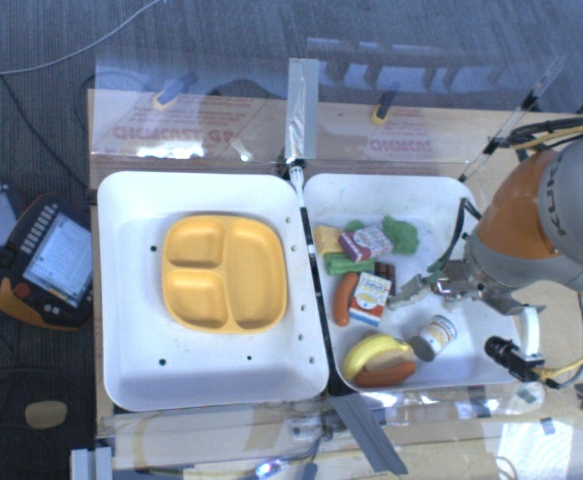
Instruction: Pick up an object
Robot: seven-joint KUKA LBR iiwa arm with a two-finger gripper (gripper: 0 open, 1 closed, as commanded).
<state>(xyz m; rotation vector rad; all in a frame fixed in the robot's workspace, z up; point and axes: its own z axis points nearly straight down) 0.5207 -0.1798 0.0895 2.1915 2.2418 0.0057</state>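
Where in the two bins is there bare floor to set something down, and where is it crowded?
Left bin: bare strips ring the yellow divided plate, widest along the near edge. Right bin: bare floor along its far wall, beyond the green toy. Crowded: its left half, from the small boxes to the banana.

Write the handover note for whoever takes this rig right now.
Gripper: low inside the right bin, fingers open, nothing between them.
Things: all in the right bin. Small carton just left of the gripper, sausage beside it, small jar just below, banana at the near edge.
Left bin: holds the yellow divided plate.
Done: nothing lifted.
Left: close on one object, raise it.
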